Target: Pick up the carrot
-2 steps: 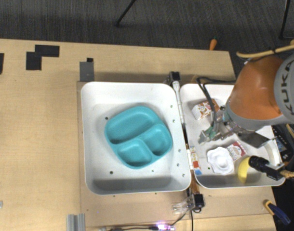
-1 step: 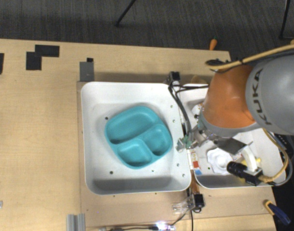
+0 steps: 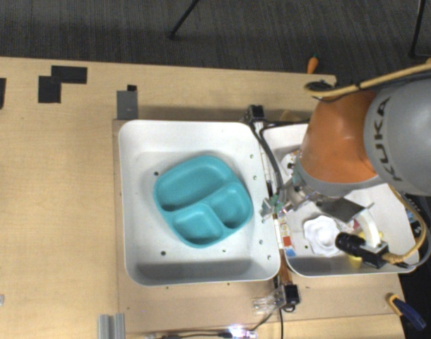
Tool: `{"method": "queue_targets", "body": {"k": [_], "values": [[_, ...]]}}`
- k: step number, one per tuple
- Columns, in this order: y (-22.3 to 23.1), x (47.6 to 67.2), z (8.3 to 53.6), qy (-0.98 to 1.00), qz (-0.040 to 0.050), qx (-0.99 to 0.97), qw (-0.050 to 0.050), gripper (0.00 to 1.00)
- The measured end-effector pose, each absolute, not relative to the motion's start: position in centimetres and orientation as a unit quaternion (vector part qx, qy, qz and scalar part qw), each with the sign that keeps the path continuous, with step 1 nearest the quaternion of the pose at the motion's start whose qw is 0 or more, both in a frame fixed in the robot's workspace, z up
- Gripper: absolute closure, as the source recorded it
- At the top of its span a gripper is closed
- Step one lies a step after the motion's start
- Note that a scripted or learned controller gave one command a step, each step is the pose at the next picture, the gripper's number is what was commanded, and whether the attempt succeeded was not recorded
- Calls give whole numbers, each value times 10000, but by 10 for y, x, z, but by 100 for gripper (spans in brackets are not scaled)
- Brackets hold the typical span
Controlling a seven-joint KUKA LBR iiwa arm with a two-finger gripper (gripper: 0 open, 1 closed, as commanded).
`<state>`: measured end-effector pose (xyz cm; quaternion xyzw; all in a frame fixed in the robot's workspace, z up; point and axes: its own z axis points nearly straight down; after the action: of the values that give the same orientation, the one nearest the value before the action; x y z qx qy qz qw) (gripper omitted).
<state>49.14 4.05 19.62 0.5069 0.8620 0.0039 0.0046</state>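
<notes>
The arm point(image 3: 364, 136) hangs low over the right bin point(image 3: 396, 263), blocking most of it, so no telling how the jaws stand or where the carrot sits. A teal divided tray point(image 3: 201, 200) lies in the left bin point(image 3: 134, 189) on the counter point(image 3: 53, 210).

1. This is a robotics lab or test cell: a grey-and-orange KUKA arm point(image 3: 371, 140) hangs over a plywood bench point(image 3: 53, 210).
2. Two white bins point(image 3: 131, 189) are set into the bench, with cables point(image 3: 268, 161) between them.
3. Beyond the bench lies dark carpet point(image 3: 95, 13), as in an office or lab.
</notes>
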Motion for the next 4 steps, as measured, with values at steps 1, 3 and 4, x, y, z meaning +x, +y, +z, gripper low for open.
{"method": "queue_targets", "body": {"k": [1, 3, 4], "values": [[41, 494, 207, 8629, 59, 5053, 74, 100], [96, 488, 185, 8965, 19, 4430, 16, 100], [76, 558, 303, 9500, 29, 3121, 72, 100]]}}
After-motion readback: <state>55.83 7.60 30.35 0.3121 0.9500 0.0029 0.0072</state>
